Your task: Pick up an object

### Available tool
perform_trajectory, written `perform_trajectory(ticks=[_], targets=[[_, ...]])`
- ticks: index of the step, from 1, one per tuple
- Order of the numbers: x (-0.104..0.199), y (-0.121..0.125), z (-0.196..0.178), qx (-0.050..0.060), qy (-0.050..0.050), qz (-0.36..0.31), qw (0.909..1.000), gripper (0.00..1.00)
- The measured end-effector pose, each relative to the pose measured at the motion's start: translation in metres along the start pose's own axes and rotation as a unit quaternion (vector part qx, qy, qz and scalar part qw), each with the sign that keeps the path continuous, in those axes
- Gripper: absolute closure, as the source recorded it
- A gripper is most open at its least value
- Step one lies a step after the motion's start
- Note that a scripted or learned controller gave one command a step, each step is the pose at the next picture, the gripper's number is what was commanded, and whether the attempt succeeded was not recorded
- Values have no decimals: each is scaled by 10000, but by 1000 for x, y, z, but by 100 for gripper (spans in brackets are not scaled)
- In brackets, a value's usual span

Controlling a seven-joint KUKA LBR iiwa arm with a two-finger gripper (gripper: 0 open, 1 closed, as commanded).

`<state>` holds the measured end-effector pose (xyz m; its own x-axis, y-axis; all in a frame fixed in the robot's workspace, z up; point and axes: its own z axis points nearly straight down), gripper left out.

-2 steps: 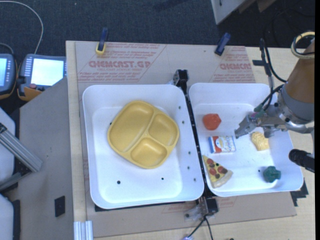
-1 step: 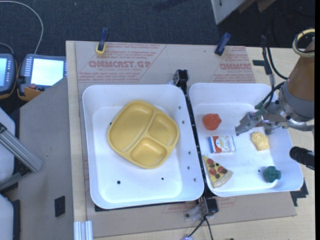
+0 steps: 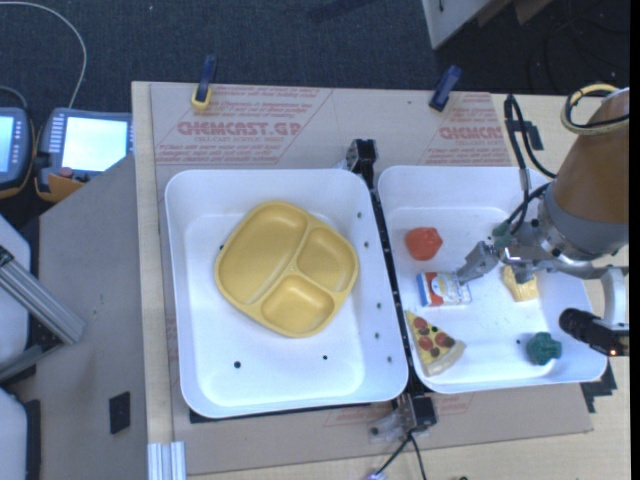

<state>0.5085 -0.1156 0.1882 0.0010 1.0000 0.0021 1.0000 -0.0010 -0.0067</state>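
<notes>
In the right bin (image 3: 470,183) lie a red round item (image 3: 423,242), a small red, white and blue carton (image 3: 436,289), a pizza slice (image 3: 435,341), a yellow block (image 3: 521,285) and a small green item (image 3: 543,348). My gripper (image 3: 470,270) reaches in from the right and slants down to the left. Its tip is low over the bin floor, right at the carton's right end, below and to the right of the red item. Nothing is lifted off the bin floor. The arm partly covers the yellow block.
The left bin (image 3: 190,268) holds a yellow divided plate (image 3: 287,267). A black divider (image 3: 385,268) with clamps runs between the bins. Cables (image 3: 520,138) hang beside the arm at the right bin's far right corner.
</notes>
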Motion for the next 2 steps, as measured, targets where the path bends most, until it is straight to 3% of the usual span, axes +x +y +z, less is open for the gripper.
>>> perform_trajectory(ticks=[2], targets=[[7,6,101,-39,23,-8,10000,0]])
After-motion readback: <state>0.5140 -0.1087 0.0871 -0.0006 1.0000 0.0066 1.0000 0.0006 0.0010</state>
